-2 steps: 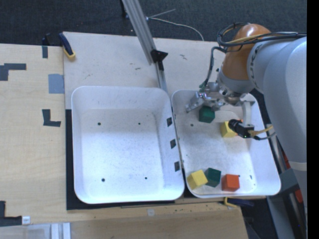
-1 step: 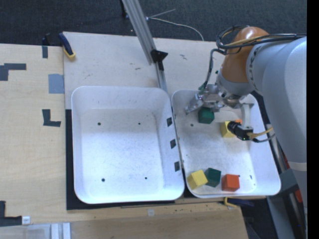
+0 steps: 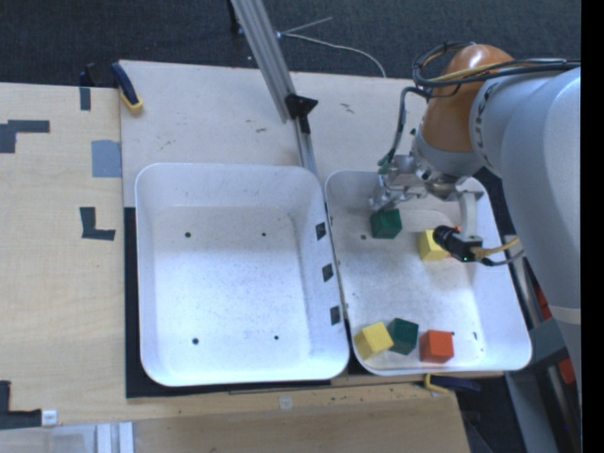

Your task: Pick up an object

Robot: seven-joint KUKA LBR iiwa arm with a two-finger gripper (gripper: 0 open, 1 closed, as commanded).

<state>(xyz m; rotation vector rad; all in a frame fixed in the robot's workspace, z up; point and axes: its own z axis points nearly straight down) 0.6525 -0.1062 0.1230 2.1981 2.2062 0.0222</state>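
Note:
In the right bin, a green block sits near the far left part. My gripper is directly over it, its tip right at the block's top. Whether the block is gripped is hidden by the wrist. A yellow block lies just to the right, beside the arm's black cabling. Along the bin's near edge sit another yellow block, a dark green block and an orange block in a row.
The left bin stands beside the right one, their rims meeting at the middle. A slanted metal pole comes down to the bins' far junction. The grey arm covers the right bin's far right side.

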